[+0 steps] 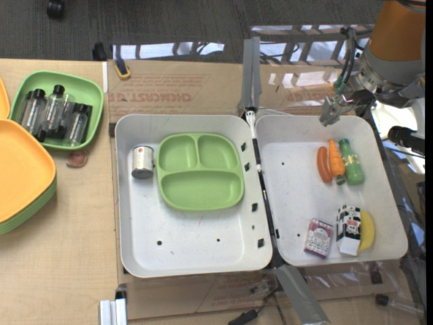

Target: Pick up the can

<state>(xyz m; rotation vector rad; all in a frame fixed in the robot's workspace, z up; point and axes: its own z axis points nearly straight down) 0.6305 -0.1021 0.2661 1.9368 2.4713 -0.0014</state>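
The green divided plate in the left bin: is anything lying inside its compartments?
Nothing lies in the three compartments of the green divided plastic plate. The small silver metal can lies beside it in the white bin. What is beneath the plate is covered.

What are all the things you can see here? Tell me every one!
can: 1, silver, left bin, lying beside the plate's left edge
divided plate: 1, green, left bin
left bin: 1, white, middle of bench
right bin: 1, white, beside the left bin
carrot: 1, orange, right bin, upper part
sausage-like piece: 1, orange-red, just left of the carrot
green bottle: 1, right of the carrot
banana: 1, yellow, right bin, lower right
cow-print carton: 1, black and white, against the banana
small pink box: 1, left of the carton
green tray: 1, far left, holding dark-capped vials
orange plates: a stack, far left edge
arm: 1, grey and orange, upper right
jaws: 1 set, above the right bin's top edge
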